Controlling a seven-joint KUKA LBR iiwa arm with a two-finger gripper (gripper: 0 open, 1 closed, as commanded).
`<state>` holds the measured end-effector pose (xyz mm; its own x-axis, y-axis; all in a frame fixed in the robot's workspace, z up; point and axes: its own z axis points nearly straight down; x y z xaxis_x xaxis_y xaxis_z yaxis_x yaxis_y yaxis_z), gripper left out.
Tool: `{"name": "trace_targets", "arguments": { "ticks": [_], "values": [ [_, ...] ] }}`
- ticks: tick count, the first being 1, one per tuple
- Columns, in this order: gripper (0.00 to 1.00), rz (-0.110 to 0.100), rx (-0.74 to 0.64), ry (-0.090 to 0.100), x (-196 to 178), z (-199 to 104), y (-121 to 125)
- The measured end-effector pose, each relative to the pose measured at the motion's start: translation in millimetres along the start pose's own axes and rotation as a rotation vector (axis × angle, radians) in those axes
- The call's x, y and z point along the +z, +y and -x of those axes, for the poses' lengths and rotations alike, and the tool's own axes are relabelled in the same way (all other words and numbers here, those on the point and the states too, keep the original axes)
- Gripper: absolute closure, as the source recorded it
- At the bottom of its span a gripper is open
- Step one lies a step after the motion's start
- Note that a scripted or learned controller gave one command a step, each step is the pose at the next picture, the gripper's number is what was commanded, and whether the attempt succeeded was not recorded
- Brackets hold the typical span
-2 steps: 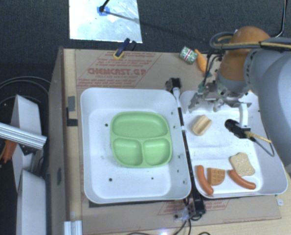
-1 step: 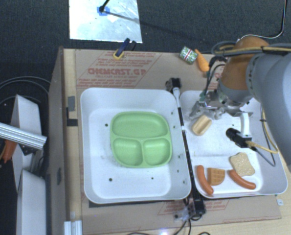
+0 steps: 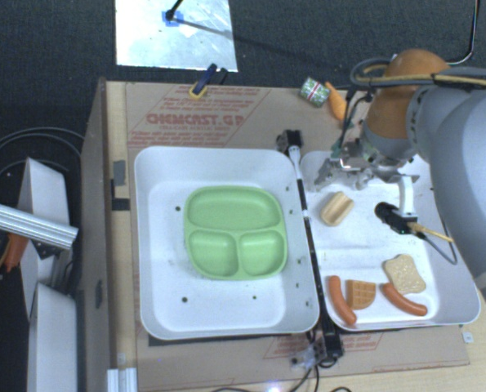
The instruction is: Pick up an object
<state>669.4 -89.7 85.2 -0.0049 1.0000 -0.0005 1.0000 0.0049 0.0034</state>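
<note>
Left of the shallow white right-hand bin (image 3: 358, 243), a second white bin (image 3: 157, 219) holds a pale green divided plastic plate (image 3: 235, 231). The gripper (image 3: 346, 172) hangs over the right-hand bin's far end, its opening impossible to judge, just beyond a beige bread roll (image 3: 336, 208). A tan toast slice (image 3: 404, 273), two red sausages (image 3: 341, 300) and a small orange waffle (image 3: 360, 293) lie along its near edge.

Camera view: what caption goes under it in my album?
Robot tool near a bread roll in the right bin; green plate in the left bin.
</note>
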Motion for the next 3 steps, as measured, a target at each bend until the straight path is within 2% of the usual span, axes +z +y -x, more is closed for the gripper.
{"name": "trace_targets", "arguments": {
  "ticks": [1,2,3],
  "values": [
    [0.0,-0.001,0.003,0.0,0,3,-10],
    [0.0,-0.002,0.002,0.0,0,-7,-22],
    [0.0,-0.001,0.004,0.0,0,3,-22]
  ]
}}
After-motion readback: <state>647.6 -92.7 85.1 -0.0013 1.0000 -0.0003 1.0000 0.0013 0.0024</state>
